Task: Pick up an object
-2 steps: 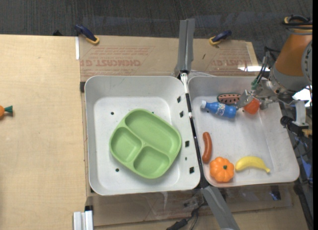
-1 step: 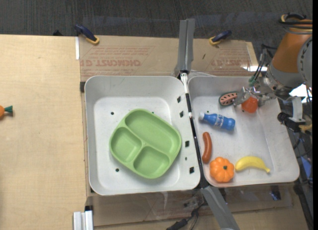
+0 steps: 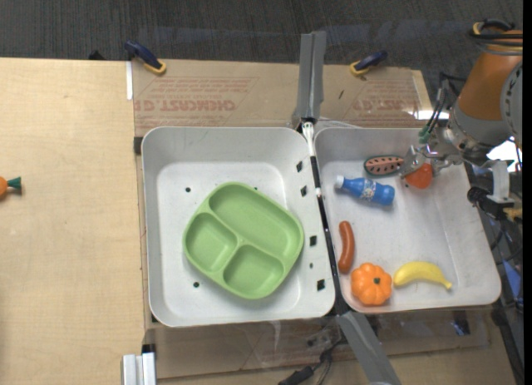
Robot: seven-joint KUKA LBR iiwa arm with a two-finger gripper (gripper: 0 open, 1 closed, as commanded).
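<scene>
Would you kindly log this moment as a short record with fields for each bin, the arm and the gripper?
left bin: green divided plate
right bin: blue bottle, sausage, pumpkin, banana, brown striped item, red-orange item
arm: reaching in from the right
gripper: over the red-orange item; grasp cannot be confirmed

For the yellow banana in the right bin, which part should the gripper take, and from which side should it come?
Probably the middle of the banana, from straight above, fingers closing across its narrow width. It lies flat and arched, with bare floor of the right bin on its far side; the pumpkin sits close to its left end.
</scene>
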